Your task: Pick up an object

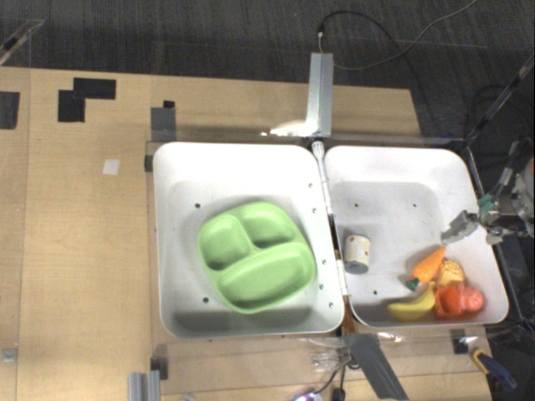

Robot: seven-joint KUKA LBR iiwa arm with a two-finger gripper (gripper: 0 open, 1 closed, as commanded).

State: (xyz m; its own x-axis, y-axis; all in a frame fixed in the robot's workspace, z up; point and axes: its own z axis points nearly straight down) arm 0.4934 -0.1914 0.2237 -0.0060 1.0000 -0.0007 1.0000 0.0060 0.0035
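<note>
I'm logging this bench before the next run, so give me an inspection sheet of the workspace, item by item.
Surface: wooden bench bearing two shallow white bins side by side, the left bin and the right bin.
Job's things: in the right bin, a small can lying near the left wall; a carrot, a banana, a red toy and a yellow piece crowded in the near right corner.
Clutter: green divided plate in the left bin.
Grippers: gripper at the right bin's right edge, above the toy pile; holding nothing visible.
Cables: black cable looping over the dark floor behind the bench.
Surroundings: black tape marks on the bench; metal post behind the bins.
</note>
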